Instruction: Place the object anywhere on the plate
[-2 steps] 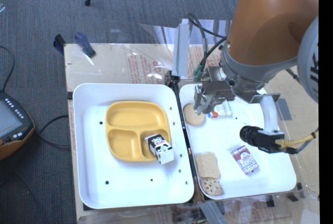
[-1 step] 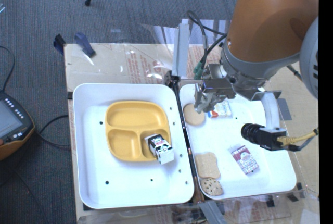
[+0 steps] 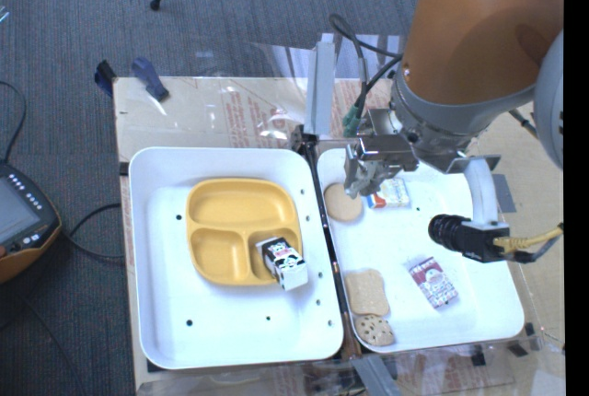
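Note:
A yellow plate (image 3: 241, 227) with three compartments lies in the left bin (image 3: 156, 293). A small white carton with black markings (image 3: 282, 262) stands at the plate's lower right compartment, tilted. My gripper (image 3: 364, 184) hangs over the upper left part of the right bin (image 3: 488, 311). It is just above and between a round beige disc (image 3: 341, 204) and a small white packet with red and blue print (image 3: 394, 192). Nothing shows in its grasp.
In the right bin also lie a red and white packet (image 3: 433, 282), a beige toast-like slice (image 3: 366, 291) and a round cookie (image 3: 374, 329). A black cylindrical part on the arm (image 3: 460, 236) hangs over that bin's middle. A narrow wall divides the bins.

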Available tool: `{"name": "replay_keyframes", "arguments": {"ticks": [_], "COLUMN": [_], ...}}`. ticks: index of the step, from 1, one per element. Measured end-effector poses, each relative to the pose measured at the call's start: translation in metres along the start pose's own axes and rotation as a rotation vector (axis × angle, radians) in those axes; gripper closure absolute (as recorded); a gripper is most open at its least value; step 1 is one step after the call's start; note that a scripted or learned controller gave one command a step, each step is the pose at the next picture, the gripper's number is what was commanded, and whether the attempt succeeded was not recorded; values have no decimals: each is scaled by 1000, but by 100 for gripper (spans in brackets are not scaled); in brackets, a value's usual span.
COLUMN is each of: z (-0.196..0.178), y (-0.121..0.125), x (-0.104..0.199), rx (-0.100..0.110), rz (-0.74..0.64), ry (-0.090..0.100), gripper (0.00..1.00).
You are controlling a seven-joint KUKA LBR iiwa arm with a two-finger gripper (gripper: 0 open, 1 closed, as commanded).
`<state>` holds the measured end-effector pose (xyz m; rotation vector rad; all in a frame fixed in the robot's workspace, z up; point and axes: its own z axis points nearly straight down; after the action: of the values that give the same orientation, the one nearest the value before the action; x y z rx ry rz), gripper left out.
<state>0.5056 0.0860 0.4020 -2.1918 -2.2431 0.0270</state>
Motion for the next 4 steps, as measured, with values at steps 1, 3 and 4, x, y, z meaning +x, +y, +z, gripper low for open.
{"name": "replay_keyframes", "arguments": {"ticks": [1,3,4], "z": [-8,-38,21], "y": [1,6,-29], "x": [2,51,45], "rx": [4,-20,-7], "rz": [-9,21,22], "ry": [-2,10,5], "gripper": [100,100,100]}}
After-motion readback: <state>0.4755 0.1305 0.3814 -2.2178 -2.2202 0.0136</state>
